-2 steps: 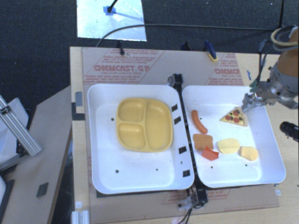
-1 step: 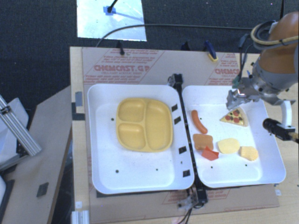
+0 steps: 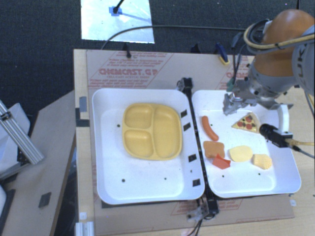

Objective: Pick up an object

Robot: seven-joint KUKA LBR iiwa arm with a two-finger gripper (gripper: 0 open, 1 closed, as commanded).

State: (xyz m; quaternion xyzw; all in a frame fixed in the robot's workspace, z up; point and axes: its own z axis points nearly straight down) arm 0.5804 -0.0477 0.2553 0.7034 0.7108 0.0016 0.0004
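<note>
Gripper hangs over the right bin, upper right of frame; I cannot tell its state. Below it lie a pizza slice, sausage, and 4 other pieces. Yellow tray sits centre-left.

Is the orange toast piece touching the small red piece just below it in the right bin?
Touching. The camera view shows the red piece tucked against the lower right edge of the orange toast piece, with no white bin floor visible between them.

Dark carpet surrounds the bench. A shiny sheet lies on the floor behind it. A metal rail slants at the left.
</note>
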